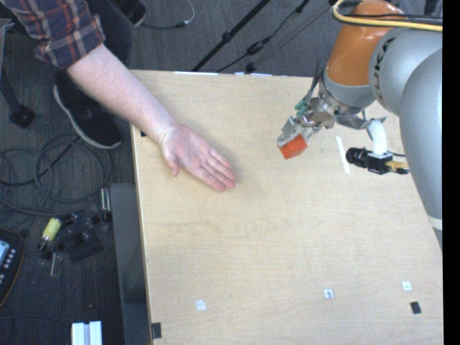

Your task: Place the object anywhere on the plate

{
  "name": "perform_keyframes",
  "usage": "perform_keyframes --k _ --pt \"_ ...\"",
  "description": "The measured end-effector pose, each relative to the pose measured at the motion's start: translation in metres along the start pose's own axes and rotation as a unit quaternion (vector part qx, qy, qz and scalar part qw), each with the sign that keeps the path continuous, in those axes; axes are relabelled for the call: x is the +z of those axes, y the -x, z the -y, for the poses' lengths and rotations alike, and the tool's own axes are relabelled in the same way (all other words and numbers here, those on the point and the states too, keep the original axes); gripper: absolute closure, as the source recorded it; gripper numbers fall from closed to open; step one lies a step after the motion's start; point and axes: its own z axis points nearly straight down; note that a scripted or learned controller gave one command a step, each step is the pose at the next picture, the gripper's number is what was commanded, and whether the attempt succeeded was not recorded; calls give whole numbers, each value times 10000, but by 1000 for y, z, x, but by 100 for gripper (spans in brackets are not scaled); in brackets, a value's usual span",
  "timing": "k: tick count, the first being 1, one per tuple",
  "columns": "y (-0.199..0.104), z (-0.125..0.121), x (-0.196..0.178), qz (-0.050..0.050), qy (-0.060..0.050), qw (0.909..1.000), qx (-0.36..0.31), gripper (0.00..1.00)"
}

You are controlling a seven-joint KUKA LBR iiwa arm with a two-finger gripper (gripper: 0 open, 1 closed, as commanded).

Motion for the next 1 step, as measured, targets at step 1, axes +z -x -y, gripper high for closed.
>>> perform_keyframes --k 1 --pt "-39 -9 -59 -2 -3 9723 2339 100"
